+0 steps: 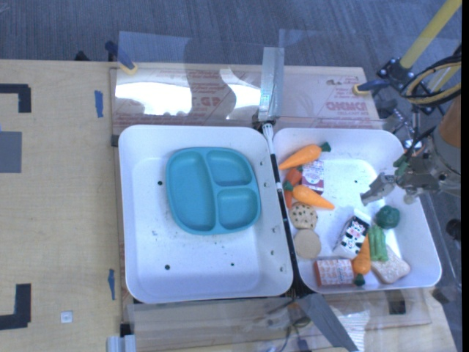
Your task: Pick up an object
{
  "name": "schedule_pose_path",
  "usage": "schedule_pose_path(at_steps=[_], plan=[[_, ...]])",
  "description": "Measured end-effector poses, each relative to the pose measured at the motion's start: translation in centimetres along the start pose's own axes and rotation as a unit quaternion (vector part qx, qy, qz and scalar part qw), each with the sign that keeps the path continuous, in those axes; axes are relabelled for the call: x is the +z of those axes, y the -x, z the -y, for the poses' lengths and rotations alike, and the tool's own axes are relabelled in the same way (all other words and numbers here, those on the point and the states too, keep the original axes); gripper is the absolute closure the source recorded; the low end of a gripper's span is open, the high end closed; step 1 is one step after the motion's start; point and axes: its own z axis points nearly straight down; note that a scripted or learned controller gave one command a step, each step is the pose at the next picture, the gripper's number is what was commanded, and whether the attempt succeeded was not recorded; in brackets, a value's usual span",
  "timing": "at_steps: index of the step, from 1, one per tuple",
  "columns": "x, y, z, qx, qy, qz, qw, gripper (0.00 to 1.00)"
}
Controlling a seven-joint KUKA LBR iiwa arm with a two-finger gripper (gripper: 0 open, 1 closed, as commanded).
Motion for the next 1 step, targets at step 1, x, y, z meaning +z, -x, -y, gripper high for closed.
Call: schedule_pose_path(at_steps=[1], plan=[[-1.09,3.49,-1.24,0.028,0.002,0.002,0.9996,0.00]])
